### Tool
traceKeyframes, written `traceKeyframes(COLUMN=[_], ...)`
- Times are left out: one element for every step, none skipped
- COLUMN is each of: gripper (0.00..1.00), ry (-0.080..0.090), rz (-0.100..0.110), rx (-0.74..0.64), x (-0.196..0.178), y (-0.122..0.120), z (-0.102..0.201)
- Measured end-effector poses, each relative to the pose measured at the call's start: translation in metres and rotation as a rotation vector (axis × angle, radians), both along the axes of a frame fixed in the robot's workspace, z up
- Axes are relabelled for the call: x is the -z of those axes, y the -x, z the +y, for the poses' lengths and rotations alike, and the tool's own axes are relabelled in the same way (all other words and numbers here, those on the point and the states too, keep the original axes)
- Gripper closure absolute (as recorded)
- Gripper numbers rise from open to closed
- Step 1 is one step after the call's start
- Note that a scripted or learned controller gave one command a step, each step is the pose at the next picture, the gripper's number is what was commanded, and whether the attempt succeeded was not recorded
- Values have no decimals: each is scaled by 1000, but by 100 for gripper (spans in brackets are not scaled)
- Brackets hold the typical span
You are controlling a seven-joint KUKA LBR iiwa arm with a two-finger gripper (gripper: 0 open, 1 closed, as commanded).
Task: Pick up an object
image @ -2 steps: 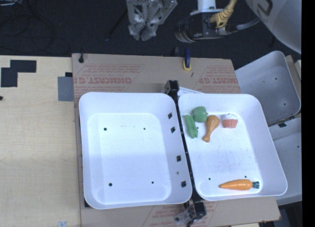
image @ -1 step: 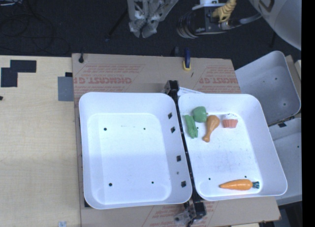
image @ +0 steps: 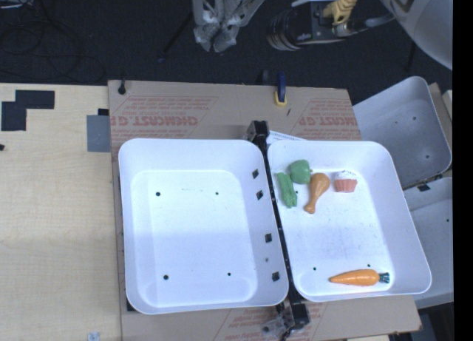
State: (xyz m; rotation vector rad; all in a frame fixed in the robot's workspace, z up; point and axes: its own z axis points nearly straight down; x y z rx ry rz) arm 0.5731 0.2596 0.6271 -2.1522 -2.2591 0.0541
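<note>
Gripper [image: 216, 35] hangs blurred at upper centre; clenched or released, I cannot tell. Right bin [image: 399, 217] holds carrot [image: 358, 278] at its lower edge, drumstick [image: 317, 191], perhaps a cupcake [image: 345, 181], and greens [image: 299, 171] above.

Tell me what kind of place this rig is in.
Probably a robotics lab test bench: two shallow white plastic bins on a cardboard sheet, toy food such as an orange plastic carrot, and loose black cables behind.
</note>
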Motion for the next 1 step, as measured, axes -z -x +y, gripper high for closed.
traceKeyframes(gripper=[100], ry=[-1], rz=[-1], rx=[-4], x=[-10], y=[0], z=[2])
